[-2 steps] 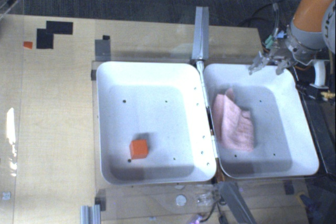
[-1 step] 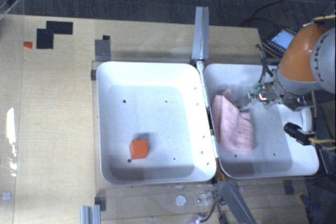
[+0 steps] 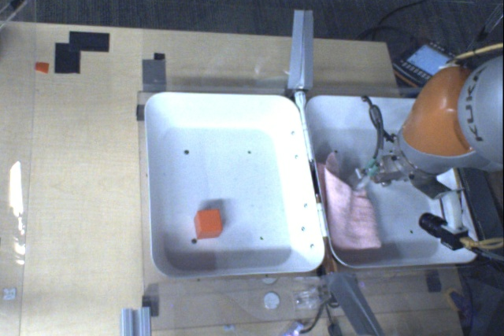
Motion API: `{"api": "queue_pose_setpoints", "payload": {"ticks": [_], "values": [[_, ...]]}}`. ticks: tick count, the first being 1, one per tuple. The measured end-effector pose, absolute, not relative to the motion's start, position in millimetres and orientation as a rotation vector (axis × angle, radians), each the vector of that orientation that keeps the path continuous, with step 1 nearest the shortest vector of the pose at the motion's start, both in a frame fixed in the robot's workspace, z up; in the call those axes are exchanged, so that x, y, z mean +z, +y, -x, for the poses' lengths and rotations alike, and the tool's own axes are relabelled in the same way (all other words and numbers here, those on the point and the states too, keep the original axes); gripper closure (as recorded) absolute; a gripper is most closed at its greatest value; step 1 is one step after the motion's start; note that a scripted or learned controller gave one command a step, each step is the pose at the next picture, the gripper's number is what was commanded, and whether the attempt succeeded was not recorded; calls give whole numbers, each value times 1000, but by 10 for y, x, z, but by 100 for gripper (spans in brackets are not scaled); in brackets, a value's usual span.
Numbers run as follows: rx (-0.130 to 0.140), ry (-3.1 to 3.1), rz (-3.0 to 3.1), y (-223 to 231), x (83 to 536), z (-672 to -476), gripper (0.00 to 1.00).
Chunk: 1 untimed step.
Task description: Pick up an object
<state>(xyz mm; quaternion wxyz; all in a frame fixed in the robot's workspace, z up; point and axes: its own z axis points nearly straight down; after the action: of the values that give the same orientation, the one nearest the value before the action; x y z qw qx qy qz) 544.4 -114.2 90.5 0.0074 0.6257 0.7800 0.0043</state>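
I saw one orange block [image 3: 209, 223] in the left bin [image 3: 161, 169], one pink cloth [image 3: 350, 208] in the right bin [image 3: 339, 118]; the claw [image 3: 378, 169] hung there.

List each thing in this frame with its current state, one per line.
Orange block: resting on the floor of the left bin, untouched.
Pink cloth: lying flat in the right bin, along its left wall.
Gripper: low in the right bin, at the cloth's upper edge; grip not discernible.
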Motion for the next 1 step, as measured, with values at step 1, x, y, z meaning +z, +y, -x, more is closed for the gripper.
{"api": "queue_pose_setpoints", "payload": {"ticks": [1], "values": [[13, 2439, -1957, -1142, 905, -5444, 0]]}}
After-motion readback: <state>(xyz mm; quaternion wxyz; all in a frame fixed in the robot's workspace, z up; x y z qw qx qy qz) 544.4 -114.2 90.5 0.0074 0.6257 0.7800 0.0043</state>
